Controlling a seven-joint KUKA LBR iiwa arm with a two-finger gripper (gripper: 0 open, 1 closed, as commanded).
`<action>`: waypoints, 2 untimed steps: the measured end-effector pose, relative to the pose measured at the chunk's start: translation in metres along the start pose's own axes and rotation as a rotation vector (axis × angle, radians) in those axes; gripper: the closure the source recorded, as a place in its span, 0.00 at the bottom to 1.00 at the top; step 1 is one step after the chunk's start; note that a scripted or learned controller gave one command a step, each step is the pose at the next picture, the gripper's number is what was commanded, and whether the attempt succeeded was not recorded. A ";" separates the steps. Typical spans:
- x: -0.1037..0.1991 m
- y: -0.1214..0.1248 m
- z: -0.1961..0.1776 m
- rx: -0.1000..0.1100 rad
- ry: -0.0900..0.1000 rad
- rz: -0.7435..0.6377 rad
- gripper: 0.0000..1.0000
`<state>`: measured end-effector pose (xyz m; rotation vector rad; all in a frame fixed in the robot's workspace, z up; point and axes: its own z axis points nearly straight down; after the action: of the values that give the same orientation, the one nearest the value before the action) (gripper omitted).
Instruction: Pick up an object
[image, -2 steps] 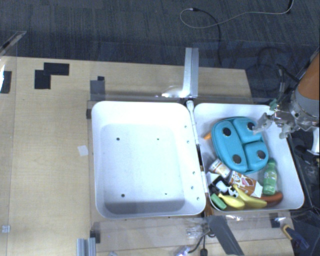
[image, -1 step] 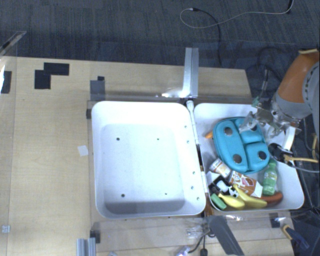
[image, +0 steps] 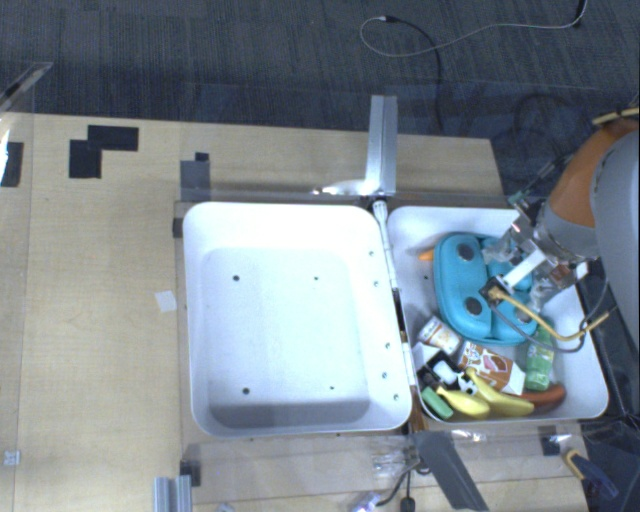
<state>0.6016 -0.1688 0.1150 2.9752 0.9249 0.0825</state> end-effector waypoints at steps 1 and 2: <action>-0.070 -0.032 -0.012 0.028 -0.032 0.323 0.00; -0.009 0.019 -0.013 0.024 -0.043 0.387 0.00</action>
<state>0.6042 -0.1896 0.1283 3.1194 0.3382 0.0135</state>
